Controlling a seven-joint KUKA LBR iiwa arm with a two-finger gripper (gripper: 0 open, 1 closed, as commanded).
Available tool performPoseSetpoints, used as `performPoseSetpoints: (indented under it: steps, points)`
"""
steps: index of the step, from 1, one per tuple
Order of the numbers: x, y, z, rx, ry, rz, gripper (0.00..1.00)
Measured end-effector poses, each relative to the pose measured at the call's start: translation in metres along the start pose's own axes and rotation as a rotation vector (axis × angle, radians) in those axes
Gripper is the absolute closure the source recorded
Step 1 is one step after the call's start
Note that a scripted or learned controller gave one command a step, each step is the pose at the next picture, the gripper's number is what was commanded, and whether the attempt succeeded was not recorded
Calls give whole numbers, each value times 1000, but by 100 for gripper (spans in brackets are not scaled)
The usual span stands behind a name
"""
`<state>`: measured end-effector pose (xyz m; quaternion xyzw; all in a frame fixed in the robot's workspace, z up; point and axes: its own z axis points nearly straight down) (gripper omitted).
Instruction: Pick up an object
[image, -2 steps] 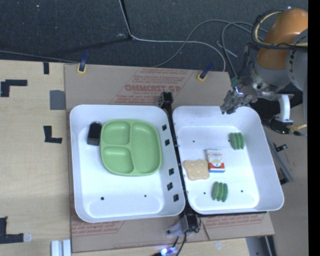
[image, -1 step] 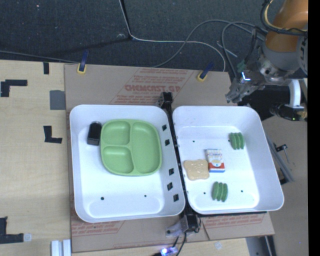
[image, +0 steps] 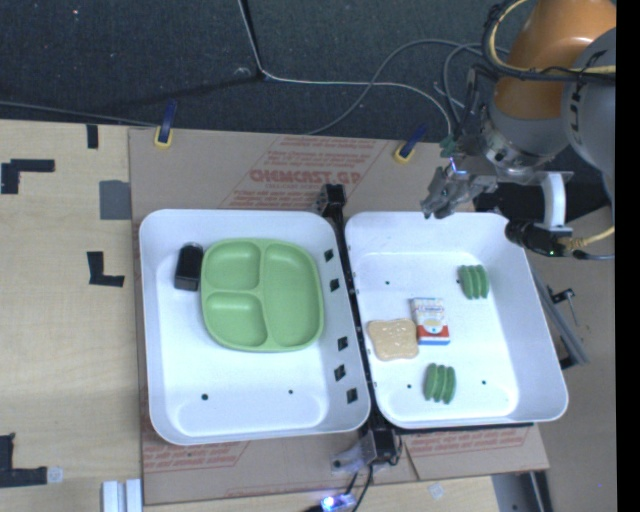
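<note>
Hovering above the right bin's (image: 520, 300) far rim, the claw (image: 440, 203) carries nothing, its opening unclear. Still approach stage: next it needs lowering onto something like the toast piece (image: 392, 339) mid-bin.

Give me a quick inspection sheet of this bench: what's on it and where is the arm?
Surface: two white bins side by side, left bin and right bin, on cardboard.
Job's things: right bin holds toast, a small carton and two green pieces.
Clutter: left bin holds a green divided plate and a black block touching its left edge.
Grippers: gripper hangs over the right bin's far rim, holding nothing.
Cables: cables run across the dark backdrop.
Surroundings: black tape marks on the wooden table.
</note>
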<state>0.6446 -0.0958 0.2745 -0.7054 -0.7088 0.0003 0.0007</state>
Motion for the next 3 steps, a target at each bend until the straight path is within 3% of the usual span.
performPoseSetpoints:
  steps: [3]
  points:
    - [144, -10, 44, 2, 0, -1, 100]
